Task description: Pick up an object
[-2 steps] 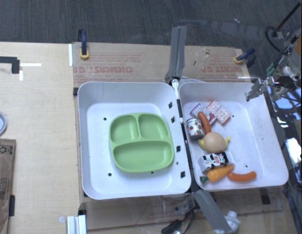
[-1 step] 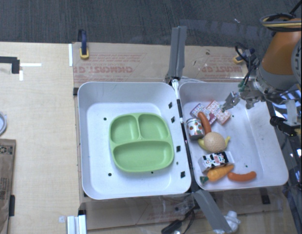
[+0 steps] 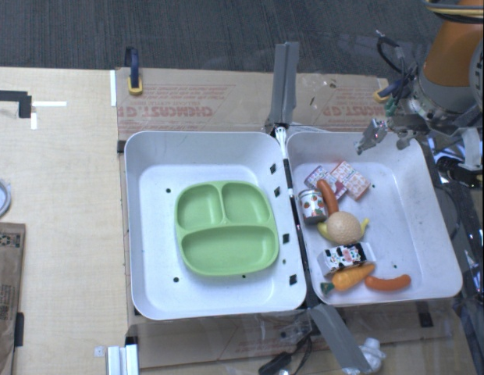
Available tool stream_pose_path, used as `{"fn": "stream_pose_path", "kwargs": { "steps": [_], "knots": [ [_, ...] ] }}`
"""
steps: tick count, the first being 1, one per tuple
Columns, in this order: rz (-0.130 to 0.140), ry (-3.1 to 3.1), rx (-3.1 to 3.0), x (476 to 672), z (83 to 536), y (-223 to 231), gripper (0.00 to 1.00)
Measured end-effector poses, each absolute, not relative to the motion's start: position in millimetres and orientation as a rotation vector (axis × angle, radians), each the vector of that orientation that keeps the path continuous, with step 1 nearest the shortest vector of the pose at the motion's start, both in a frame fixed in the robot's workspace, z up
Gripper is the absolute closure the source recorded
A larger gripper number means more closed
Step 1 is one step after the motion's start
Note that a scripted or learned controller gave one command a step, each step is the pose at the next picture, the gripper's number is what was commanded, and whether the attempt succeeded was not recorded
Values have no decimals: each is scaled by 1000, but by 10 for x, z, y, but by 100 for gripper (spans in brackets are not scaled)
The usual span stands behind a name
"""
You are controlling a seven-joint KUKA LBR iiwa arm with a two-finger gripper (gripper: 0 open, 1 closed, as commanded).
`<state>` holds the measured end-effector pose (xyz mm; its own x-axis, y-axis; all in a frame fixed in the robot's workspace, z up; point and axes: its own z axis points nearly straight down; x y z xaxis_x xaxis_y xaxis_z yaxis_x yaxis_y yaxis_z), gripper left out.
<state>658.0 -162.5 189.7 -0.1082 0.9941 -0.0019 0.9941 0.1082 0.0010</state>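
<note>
A dark grey carpeted floor [image 3: 187,14] is seen across the top, toward 12 o'clock. A light wood bench top [image 3: 55,209] is spread over the left side, toward 9 o'clock. A black L-shaped mark [image 3: 16,100] with white tape [image 3: 48,105] beside it is noted at 10 o'clock. A brown cardboard sheet [image 3: 211,100] with red print is laid under the bins, held at its upper left by a blue-and-yellow clamp [image 3: 133,70]. A grey upright post [image 3: 284,84] is set at 12 o'clock. Even, diffuse light is observed.
</note>
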Motion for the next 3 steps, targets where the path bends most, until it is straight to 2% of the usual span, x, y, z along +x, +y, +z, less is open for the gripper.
{"fn": "stream_pose_path", "kwargs": {
  "steps": [1,2,3],
  "knots": [
    [1,2296,2138,6336,1025,-1094,0],
    [13,2279,2138,6148,1003,-1078,0],
    [7,2326,2090,6286,996,-999,0]
  ]
}}
